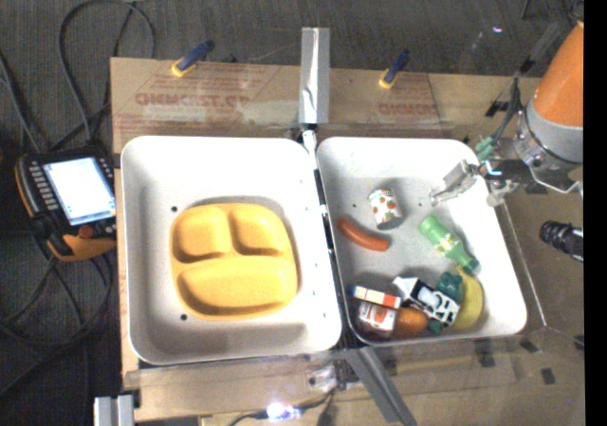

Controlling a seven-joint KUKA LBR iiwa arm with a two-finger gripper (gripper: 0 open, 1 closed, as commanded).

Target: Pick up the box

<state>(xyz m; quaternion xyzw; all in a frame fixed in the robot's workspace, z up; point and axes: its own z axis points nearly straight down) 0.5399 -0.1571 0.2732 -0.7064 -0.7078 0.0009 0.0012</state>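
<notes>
The left bin (142, 253) carries a yellow divided tray (234, 258). The right bin (417, 154) carries the clutter. The gripper (458, 180) hovers at the upper right of this bin — fingers parted, nothing between them. The box (377, 298) lies at the bin's near edge — well below and left of the gripper.

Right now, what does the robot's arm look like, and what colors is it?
The robot's grey arm comes in from the right and has a bright orange rounded band above the wrist. At its end is a small silvery metal hand with two thin fingers, reaching over the right shallow white bin. A little green part and dark cables sit near the wrist.
</notes>
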